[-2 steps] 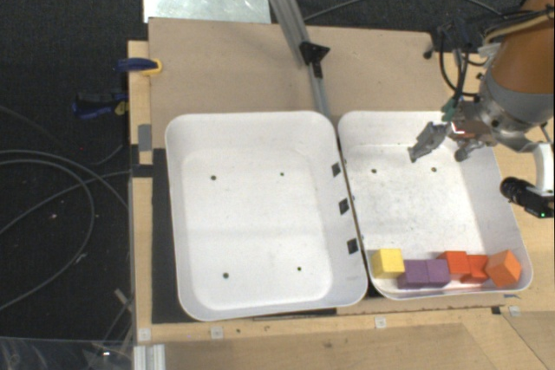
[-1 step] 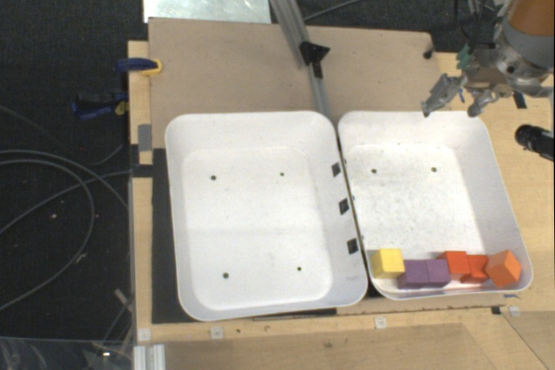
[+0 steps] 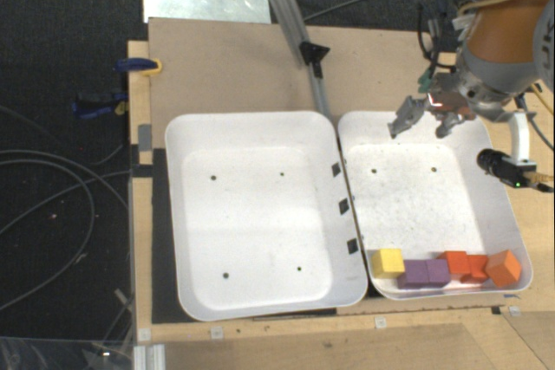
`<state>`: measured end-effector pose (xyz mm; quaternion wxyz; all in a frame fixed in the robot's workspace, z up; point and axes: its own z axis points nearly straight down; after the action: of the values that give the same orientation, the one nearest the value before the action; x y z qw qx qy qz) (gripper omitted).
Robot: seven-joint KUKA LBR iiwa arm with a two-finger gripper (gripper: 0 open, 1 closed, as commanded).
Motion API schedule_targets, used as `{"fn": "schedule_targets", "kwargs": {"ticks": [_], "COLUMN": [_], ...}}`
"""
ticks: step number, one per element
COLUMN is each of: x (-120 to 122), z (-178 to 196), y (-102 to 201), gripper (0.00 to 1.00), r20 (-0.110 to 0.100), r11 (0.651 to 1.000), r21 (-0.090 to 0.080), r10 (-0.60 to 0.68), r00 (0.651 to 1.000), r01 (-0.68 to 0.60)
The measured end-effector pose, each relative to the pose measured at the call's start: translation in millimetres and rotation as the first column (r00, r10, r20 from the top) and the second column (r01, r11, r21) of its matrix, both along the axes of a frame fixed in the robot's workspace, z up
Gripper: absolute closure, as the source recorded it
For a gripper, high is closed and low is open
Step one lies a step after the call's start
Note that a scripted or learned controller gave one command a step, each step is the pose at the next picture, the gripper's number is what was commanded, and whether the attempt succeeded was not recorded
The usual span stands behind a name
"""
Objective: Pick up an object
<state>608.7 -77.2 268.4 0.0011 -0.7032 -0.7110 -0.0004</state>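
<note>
Along the near wall of the right bin lie several blocks in a row: a yellow block, a purple block, a red-orange block and an orange block. My gripper hangs above the far edge of the same bin, well away from the blocks. Its two fingers are spread apart, open, with nothing between them.
The left bin stands beside the right one, joined by black clips. A slanted metal pole crosses the bench behind the bins. A blue clamp grips the bench's left edge. Cables lie on the floor at left.
</note>
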Motion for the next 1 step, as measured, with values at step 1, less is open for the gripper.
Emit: {"fn": "schedule_targets", "kwargs": {"ticks": [1], "x": [0.7], "z": [1.3], "y": [-3.2], "gripper": [0.0], "r20": [0.003], "r11": [1.0], "r21": [-0.003], "r10": [-0.005], "r00": [1.0], "r01": [0.005]}}
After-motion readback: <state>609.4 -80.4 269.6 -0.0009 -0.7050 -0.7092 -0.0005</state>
